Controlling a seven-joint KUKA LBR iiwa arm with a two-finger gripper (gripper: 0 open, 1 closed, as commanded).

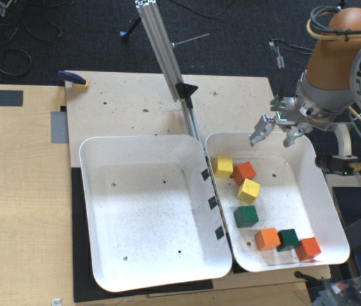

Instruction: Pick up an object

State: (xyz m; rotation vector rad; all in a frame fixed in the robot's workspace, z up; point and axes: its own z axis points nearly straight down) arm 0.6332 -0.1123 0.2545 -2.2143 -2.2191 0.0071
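Note:
My gripper (276,134) hangs open over the far edge of the right bin (325,190), its two grey fingers spread apart with nothing between them. Below it in that bin lie several small blocks: a yellow block (223,166) and a red-orange block (244,171) near the divider, another yellow block (248,190), a dark green block (246,216), then an orange block (267,239), a second green block (288,239) and a red block (307,248) near the front edge. The gripper is above and to the right of the yellow and red pair, touching none.
The left bin (97,190) sits beside the right one. A slanted aluminium rail (164,50) with a black clamp rises behind the divider between the bins. Black clips (213,203) line the shared rim. A blue and yellow clamp (73,79) lies at the board's far left corner.

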